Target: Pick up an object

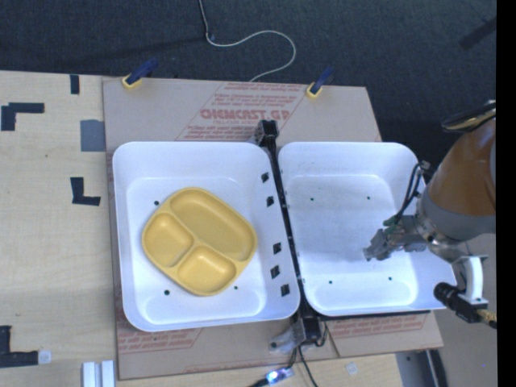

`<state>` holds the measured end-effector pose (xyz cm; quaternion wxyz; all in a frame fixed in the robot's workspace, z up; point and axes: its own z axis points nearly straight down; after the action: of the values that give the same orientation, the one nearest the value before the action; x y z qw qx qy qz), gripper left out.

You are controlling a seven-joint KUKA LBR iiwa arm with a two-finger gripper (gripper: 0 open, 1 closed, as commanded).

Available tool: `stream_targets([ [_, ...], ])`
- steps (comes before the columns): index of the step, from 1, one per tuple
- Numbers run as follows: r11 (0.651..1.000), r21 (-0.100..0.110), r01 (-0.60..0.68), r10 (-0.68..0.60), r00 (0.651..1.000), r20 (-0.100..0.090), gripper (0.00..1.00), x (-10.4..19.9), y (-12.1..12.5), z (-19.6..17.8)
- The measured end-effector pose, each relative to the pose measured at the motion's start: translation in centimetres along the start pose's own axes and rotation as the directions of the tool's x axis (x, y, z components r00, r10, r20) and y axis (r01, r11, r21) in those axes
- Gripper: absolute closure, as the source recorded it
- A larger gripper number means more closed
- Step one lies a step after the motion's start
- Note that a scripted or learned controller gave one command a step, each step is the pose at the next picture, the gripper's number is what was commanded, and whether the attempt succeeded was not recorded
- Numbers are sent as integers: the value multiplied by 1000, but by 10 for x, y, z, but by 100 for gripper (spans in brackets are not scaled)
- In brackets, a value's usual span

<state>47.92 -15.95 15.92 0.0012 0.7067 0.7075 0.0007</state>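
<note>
Yellow plastic three-compartment plate [199, 240] sits in left white bin [129, 216], well left of gripper [377, 251] over right bin [322, 156]; jaw state can't tell.

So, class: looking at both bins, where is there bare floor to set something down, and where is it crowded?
The right bin has bare floor from the middle divider across to the gripper at its right side. The left bin is crowded: the yellow tray covers its middle, leaving narrow strips along the walls.

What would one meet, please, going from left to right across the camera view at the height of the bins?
Wooden bench → left bin → yellow divided plate → black divider between the bins → right bin → claw → grey arm.
</note>
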Motion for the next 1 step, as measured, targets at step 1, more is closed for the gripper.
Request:
stream_targets([
  [1, 1000, 2, 1, -1, 1000, 0, 100, 3, 10, -47],
])
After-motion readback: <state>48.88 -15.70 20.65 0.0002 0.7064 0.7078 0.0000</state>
